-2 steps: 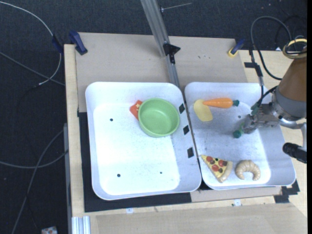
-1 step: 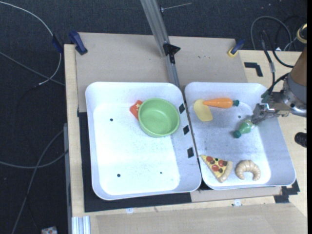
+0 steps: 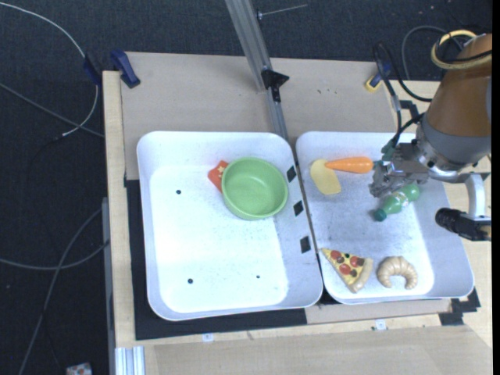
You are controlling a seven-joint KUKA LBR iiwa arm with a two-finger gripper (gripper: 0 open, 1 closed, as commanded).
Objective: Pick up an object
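My gripper (image 3: pixel 395 180) hangs over the right part of the right bin (image 3: pixel 344 229), reaching in from the right. Directly under and in front of it lies a small green bottle (image 3: pixel 393 203), tilted with its dark cap toward the lower left. The bottle's upper end touches or is overlapped by the gripper body, and I cannot tell whether it is held. An orange carrot (image 3: pixel 349 164) lies just left of the gripper, and a yellow piece (image 3: pixel 325 178) sits beside the carrot.
A pizza slice (image 3: pixel 346 267) and a croissant (image 3: pixel 397 272) lie near the right bin's front edge. The left bin (image 3: pixel 203 264) holds a green bowl (image 3: pixel 254 187) with a red object (image 3: pixel 217 174) tucked behind it. A metal pole (image 3: pixel 254 45) rises behind the bins.
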